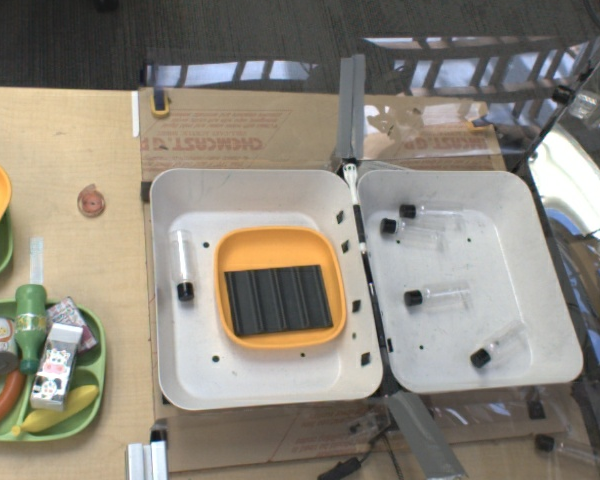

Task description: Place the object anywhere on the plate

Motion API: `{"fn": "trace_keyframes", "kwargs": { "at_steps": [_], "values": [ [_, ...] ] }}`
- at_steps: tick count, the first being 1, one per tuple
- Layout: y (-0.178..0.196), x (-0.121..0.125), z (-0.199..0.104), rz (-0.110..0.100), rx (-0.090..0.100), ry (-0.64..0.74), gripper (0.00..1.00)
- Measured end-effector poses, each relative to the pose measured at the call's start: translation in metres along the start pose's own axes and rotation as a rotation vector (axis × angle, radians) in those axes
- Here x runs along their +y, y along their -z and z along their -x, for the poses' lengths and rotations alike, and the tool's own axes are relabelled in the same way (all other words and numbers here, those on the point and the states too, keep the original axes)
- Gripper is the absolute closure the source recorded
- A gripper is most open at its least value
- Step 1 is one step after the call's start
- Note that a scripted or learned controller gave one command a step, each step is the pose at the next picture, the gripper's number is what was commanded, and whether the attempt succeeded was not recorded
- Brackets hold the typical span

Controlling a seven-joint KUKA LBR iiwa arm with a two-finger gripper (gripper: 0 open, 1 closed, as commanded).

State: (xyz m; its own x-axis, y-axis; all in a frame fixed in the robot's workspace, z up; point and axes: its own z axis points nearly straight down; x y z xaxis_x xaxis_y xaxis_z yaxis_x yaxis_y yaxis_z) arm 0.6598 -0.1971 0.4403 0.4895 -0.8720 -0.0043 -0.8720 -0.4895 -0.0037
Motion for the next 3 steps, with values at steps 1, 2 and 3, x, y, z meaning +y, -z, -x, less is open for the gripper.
{"fn": "trace_keyframes", "kwargs": {
  "at_steps": [1,2,3],
  "values": [
    [0.001,0.007,-0.013,0.001,0.002,0.311,1.0],
    [0.001,0.007,-0.014,0.0,0.002,0.534,1.0],
    [0.0,0.091,0.05,0.0,-0.003,0.861,1.0]
  ]
}}
